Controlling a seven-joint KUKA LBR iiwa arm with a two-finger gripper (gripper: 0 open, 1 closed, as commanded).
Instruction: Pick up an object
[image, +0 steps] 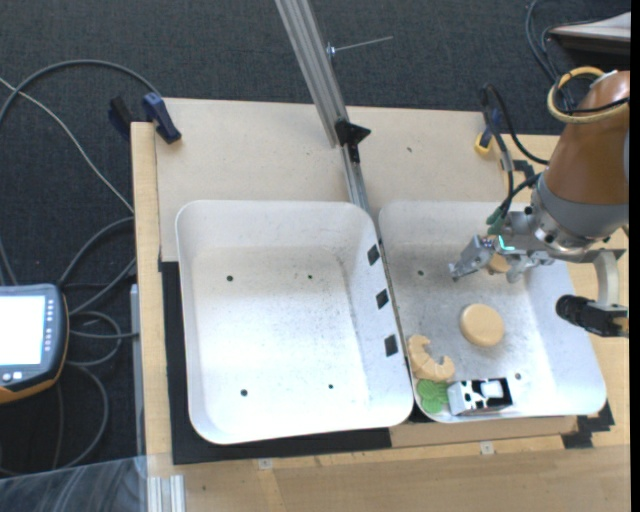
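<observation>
The grey arm with its orange band (590, 150) was seen reaching in from the right, its upper part cut off by the picture's edge. The two-finger gripper (470, 264) was held low over the right-hand shallow white bin (560, 395), above the bin's upper middle floor. Whether its metal fingers were spread or pressed together could not be told, since they were small and partly merged with the wrist fittings; nothing could be made out between them.

A round, flat tan disc (482, 325) was seen lying on the floor of the right bin, near the gripper but apart from it, toward the near side. A pale beige, curled, lumpy object (429, 357) was found at the bin's near-left corner, close to the wall shared with the neighbouring bin. Just beside it, a green rounded piece (432, 396) was partly hidden by a small black-and-white box (481, 395), which lay against the bin's near rim; the markings on the box were too small to be read.

The left-hand shallow white bin (200, 300) was marked with dark specks. A silver metal rail (322, 80) was seen running down to the gap between the bins, its top cut off. A handheld screen (30, 335) was partly cropped at the left edge.
</observation>
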